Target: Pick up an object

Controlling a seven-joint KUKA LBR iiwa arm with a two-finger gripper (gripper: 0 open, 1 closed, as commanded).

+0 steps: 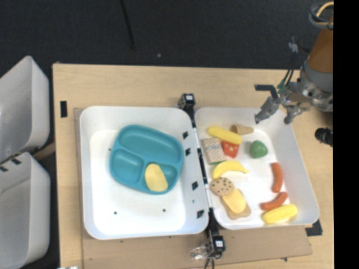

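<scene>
My gripper hovers over the back right corner of the right bin, its two fingers spread open with nothing between them. Below and left of it lie a yellow corn cob, a small brown piece and a green ball. Further forward are a cracker, a red piece, a banana, a cookie, a toast slice, two sausages and a yellow fruit.
The left bin holds a blue divided plate with a yellow oval item in its front compartment. A ridge with black clips separates the bins. White blocks stand at the bench's left.
</scene>
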